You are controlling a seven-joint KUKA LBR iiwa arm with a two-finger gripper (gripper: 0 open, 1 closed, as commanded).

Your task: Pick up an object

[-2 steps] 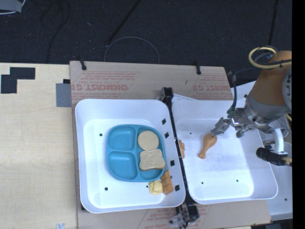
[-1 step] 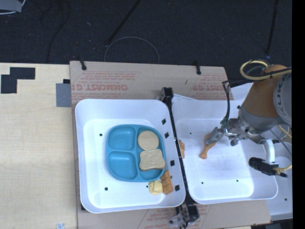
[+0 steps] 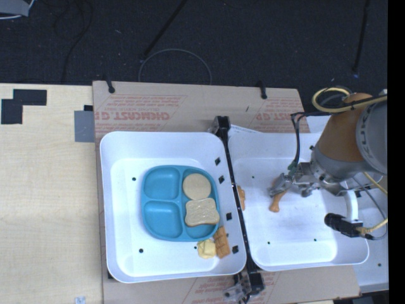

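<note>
Gripper (image 3: 279, 189), low in right bin (image 3: 297, 252), appears clenched on small orange-tan stick (image 3: 276, 201), which hangs below fingertips w/ lower end near bin floor, prob. mid-pick. Left bin (image 3: 126, 170): waffle pieces (image 3: 215, 244) at near edge; farther back, blue divided plate (image 3: 166, 206) w/ bread slice (image 3: 202, 213) & round patty (image 3: 196, 185).

1 fixed camera above the bench (image 3: 50, 189), slanting down on 2 white bins (image 3: 120, 151).
</note>
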